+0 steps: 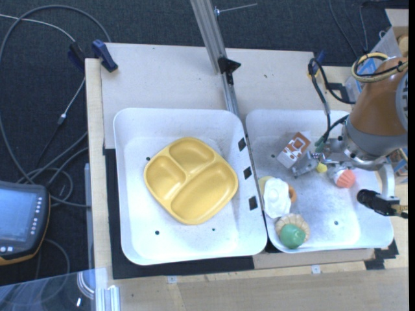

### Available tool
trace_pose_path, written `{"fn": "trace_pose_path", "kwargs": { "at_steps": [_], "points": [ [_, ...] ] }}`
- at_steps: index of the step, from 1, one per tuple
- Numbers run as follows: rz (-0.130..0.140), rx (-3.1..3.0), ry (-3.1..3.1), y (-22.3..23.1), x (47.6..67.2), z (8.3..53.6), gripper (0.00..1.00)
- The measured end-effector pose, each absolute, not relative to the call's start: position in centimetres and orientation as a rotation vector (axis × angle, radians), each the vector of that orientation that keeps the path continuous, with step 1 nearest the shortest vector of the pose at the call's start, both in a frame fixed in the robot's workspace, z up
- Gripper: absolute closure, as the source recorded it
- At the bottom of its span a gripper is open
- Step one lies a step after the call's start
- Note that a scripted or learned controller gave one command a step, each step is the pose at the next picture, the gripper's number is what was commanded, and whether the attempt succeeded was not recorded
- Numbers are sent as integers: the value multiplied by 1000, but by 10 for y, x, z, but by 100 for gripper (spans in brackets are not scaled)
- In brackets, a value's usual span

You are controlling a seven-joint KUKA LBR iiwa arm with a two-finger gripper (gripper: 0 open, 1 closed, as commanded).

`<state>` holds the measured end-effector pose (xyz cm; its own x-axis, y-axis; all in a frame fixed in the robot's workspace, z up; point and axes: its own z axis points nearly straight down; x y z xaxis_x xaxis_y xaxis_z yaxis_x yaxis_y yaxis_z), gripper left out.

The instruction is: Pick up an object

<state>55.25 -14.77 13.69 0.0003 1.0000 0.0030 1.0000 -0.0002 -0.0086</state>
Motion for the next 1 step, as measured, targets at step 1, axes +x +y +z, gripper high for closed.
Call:
{"fn": "trace_pose_path", "kwargs": {
  "at_steps": [1],
  "points": [
    [3,-2218,-2219,-147,552,90,0]
  ]
}}
